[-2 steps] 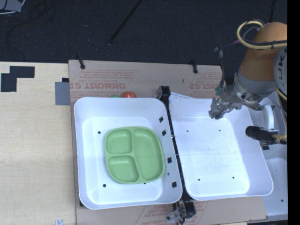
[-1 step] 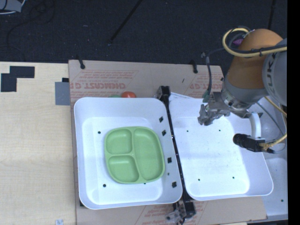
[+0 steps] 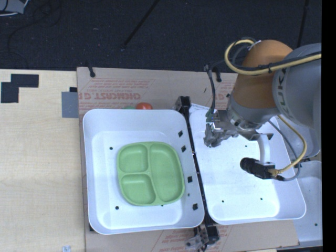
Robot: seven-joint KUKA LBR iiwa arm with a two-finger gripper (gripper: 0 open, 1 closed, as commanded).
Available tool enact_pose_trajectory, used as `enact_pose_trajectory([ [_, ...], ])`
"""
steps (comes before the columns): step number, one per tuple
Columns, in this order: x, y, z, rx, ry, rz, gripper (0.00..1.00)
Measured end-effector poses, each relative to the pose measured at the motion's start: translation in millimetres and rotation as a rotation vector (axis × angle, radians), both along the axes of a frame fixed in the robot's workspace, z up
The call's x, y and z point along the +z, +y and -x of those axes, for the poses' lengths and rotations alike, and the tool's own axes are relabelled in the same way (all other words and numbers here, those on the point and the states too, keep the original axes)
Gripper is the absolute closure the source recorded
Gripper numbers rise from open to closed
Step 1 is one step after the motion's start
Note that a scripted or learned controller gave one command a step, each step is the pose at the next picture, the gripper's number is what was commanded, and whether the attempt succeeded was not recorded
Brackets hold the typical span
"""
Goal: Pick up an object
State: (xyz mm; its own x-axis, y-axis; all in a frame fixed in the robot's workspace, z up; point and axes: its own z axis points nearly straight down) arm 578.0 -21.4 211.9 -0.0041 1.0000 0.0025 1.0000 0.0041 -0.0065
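Pale green plastic divided plate, three compartments, rounded corners (image 3: 150, 173): lies flat in the middle of the left white bin (image 3: 100, 193), nearer the camera than anything else worth grabbing. Its long axis runs roughly 12-to-6 with a slight lean toward 11-to-5. Two smaller wells sit on the 9 o'clock side, one tall well on the 3 o'clock side. It looks like the only clear candidate for the pick.

At about 12 o'clock from the plate, just past the bin's far wall, a small red-orange round object (image 3: 144, 106) sits on the cardboard sheet (image 3: 121, 91) under the bins, with a sliver of something green beside it. Mostly hidden by the rim; can't tell what it is.

Pincer (image 3: 212, 138) is over the right white bin (image 3: 252, 203), near its far-left corner and close to the black divider hardware (image 3: 190, 156) between the bins. Can't tell if it's spread or pressed together; the wrist and cabling block the tips. Nothing visibly held.

Key relation: the plate lies at about 8 o'clock from the pincer, across the divider, in the other bin. My read is that the next move is a translate toward 8 o'clock over the divider, then a descent onto a rim. The flat plate gives little to bite, so the 3 o'clock rim or a rib between wells is likely the best grip. Risk: the tips skid off the low edge.

The light wood bench (image 3: 37, 167) to the left carries only dark grey tape marks (image 3: 68, 104).
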Motion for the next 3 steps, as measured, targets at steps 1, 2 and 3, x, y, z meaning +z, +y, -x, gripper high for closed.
enact_pose_trajectory([
  [1,8,46,6,-0.001,-0.002,0.002,1.00],
  [2,9,95,33,0.000,0.000,0.001,1.00],
  [3,9,93,32,-0.003,-0.002,0.002,0.00],
])
